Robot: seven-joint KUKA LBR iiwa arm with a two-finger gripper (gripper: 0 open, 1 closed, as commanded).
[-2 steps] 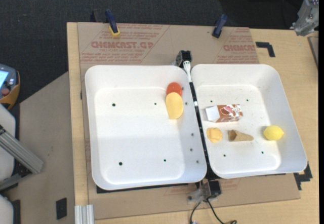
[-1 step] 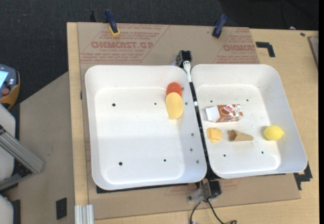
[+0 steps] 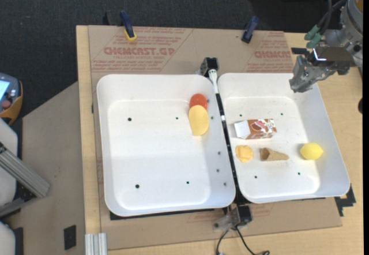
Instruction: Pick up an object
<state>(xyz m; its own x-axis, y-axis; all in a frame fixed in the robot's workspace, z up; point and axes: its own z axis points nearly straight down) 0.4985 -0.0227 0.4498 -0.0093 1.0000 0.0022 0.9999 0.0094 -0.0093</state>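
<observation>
End effector (image 3: pixel 302 82) over right bin's (image 3: pixel 323 182) far corner (finger spread unclear), nothing held; lemon (image 3: pixel 311 151) near.

Two bins, left (image 3: pixel 115 150) and right (image 3: pixel 323 132): white moulded plastic, smooth, faint sheen. Under them a cardboard sheet (image 3: pixel 173 46), matt brown with red print. Floor (image 3: pixel 46 0) dark, rough like carpet. Clamps (image 3: pixel 127 26) blue, plastic-looking. Gripper (image 3: pixel 302 78) bare grey metal, dull. Yellow oval piece (image 3: pixel 199 120) and lemon-like piece (image 3: pixel 311 151) smooth, plastic-looking, slightly glossy. Packet (image 3: pixel 255 128) looks like printed paper or foil, can't tell which.
</observation>
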